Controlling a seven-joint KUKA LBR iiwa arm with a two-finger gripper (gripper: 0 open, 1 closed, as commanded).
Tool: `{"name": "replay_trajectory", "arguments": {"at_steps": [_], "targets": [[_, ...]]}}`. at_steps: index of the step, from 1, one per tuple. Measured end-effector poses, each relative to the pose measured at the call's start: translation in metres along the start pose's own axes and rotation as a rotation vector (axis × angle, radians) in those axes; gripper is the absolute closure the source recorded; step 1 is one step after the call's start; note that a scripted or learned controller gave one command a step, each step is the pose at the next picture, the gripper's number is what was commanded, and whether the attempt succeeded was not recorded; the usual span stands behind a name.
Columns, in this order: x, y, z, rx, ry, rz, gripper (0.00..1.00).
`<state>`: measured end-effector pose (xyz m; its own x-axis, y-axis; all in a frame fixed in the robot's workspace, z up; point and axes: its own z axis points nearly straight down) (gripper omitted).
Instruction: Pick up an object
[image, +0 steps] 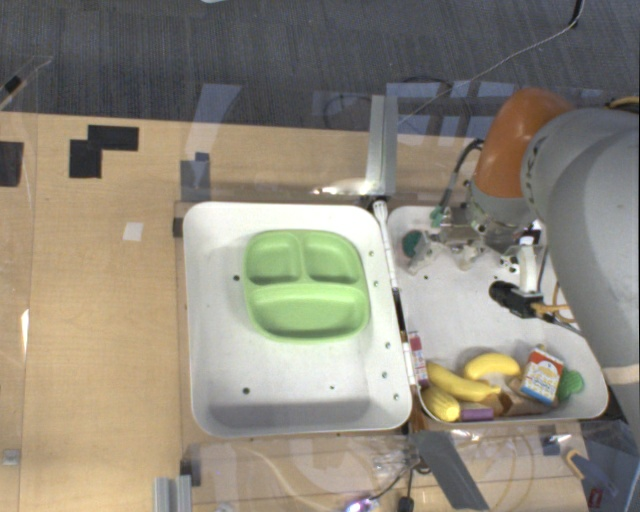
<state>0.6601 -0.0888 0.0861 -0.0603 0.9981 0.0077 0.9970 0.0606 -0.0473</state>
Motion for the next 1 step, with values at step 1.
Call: {"name": "replay_trajectory", "arguments": {"at_steps": [1], "targets": [[-0.0379, -0.0396, -0.0015, -0.057, -0.009, 0.041, 0.00]]}}
